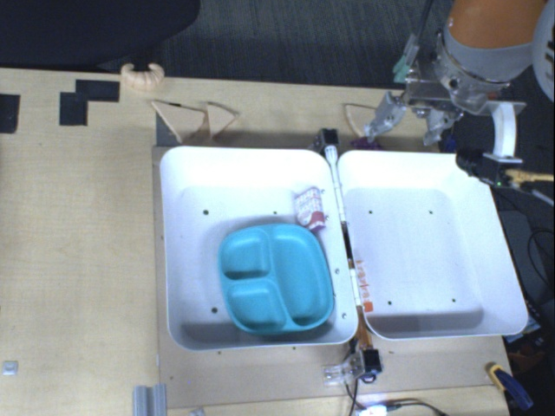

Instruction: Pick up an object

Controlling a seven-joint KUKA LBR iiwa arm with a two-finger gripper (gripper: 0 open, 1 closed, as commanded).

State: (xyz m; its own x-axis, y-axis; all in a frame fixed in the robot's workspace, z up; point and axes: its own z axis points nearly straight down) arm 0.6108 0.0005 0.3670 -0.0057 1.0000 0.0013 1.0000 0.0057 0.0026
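Observation:
A light blue divided plate lies in the left bin, toward its front. A small red and white packet rests just behind the plate's far right corner. My gripper hangs over the back edge of the right bin, near its far left corner. Its two fingers are spread apart and point down, with nothing between them. The arm's orange band shows at the top right.
A thin black and white divider strip runs between the two bins. Small clips and cables sit at the front edge between the bins. Wooden brackets stand behind the left bin.

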